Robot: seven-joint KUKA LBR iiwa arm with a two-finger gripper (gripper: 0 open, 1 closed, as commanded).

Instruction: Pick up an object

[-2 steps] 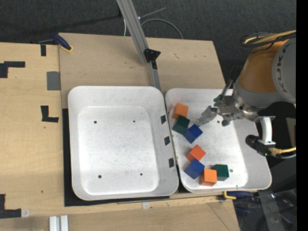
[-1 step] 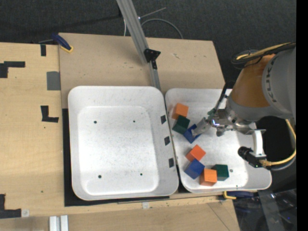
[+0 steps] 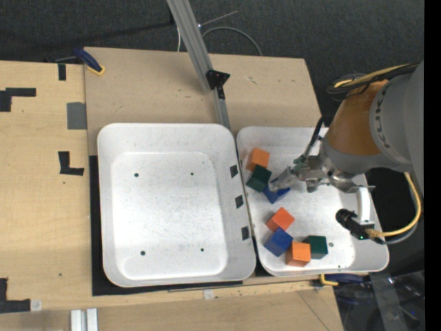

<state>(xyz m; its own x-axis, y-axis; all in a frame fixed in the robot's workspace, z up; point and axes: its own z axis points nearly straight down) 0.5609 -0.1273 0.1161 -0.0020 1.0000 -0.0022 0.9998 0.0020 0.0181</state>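
Two bins sit side by side on the bench: the left bin and the right bin. All the blocks lie in the right bin. Toward its far end, two blocks touch each other, a third block just beside them on the near side. The gripper reaches in from the right (over that third block). Nearer the front edge, four more blocks cluster together.
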